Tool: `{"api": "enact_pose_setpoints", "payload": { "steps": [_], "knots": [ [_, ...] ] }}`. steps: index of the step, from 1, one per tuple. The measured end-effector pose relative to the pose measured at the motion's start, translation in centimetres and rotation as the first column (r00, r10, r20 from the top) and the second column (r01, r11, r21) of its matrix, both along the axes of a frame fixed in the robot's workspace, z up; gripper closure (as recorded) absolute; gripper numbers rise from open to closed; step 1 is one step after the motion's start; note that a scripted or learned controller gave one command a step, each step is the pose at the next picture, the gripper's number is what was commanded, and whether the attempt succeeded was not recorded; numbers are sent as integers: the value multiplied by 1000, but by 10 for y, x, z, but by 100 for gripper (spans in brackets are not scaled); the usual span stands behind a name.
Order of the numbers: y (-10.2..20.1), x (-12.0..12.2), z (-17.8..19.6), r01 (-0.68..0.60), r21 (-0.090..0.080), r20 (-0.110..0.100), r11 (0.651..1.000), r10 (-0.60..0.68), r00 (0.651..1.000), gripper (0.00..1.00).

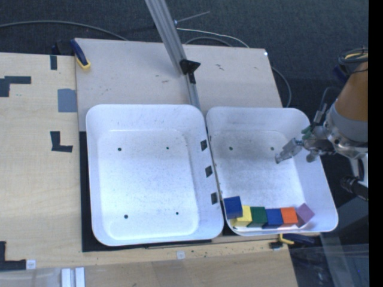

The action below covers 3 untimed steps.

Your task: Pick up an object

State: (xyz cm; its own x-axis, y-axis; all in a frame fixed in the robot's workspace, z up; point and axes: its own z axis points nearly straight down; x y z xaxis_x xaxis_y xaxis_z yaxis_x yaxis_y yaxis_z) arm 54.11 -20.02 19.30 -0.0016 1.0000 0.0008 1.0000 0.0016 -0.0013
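Several small blocks lie in a row along the near wall of the right bin (263, 121): a blue cube (232, 206), a yellow block (242, 219), a green one (258, 215), another blue one (274, 217), an orange one (289, 215) and a purple one (305, 212). My gripper (296, 155) hangs over the right side of that bin, well behind the blocks. It is open, with nothing between its fingers (282, 155).
The left bin (96, 160) sits beside the right one, with black clips (208, 170) on the shared wall. A slanted metal rail (169, 31) crosses the back of the bench. A blue-and-yellow clamp (79, 54) lies at the back left.
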Motion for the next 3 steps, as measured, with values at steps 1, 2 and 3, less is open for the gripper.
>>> {"api": "enact_pose_setpoints", "payload": {
  "steps": [1,2,3],
  "knots": [
    [-7,107,-75,-3,1,-2,1000,3,1000,0],
    [30,79,57,-2,-2,8,1000,2,1000,0],
    [44,85,214,-1,-3,10,1000,1,1000,0]
  ]
}}
